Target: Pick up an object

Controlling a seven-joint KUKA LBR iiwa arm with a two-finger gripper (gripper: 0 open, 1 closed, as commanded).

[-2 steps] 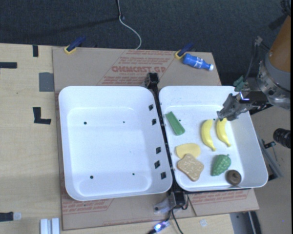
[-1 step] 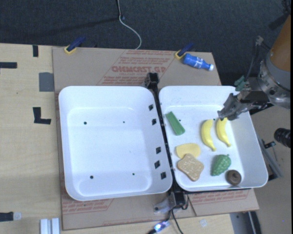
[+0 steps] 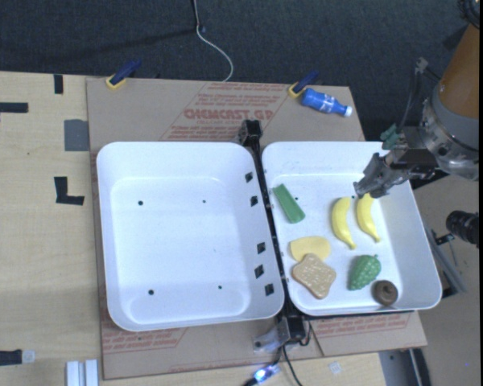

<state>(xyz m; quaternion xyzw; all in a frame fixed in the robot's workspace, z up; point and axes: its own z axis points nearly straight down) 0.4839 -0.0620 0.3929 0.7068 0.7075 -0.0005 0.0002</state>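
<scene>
Overhead, two white bins (image 3: 113,215) sit on cardboard (image 3: 217,111) over dark carpet (image 3: 306,22); gripper (image 3: 370,185) state unclear

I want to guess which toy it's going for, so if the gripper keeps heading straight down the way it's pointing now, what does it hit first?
Most likely the right banana: the gripper points down and left, just above that banana's upper end. The left banana lies close beside it, and height above the right bin is unclear from this slanted view.

Single fixed camera above bench (image 3: 32,215), slanted down over both bins (image 3: 121,240).
</scene>
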